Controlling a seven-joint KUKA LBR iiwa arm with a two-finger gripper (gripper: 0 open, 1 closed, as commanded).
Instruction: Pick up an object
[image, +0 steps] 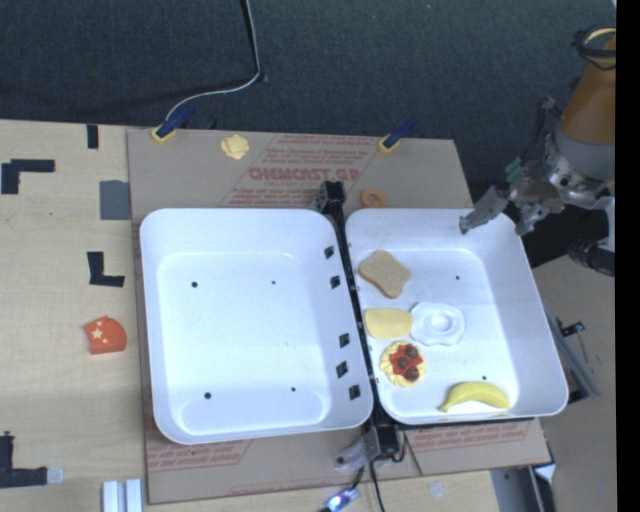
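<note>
While the claw (497, 212) hung over the far right corner of the right bin (530, 290), its two fingers stood apart and nothing was between them. By my judgement the pick was not yet begun; reaching down, closing and lifting were all left. Nearest to it in that bin lay the toast (384, 273), then the egg (438, 324), a yellow piece (388, 323), a small pizza (403, 363) and the banana (475, 397). They lay close together, so a neighbour could disturb a grasp. The left bin (240, 320) was beside it.
</note>
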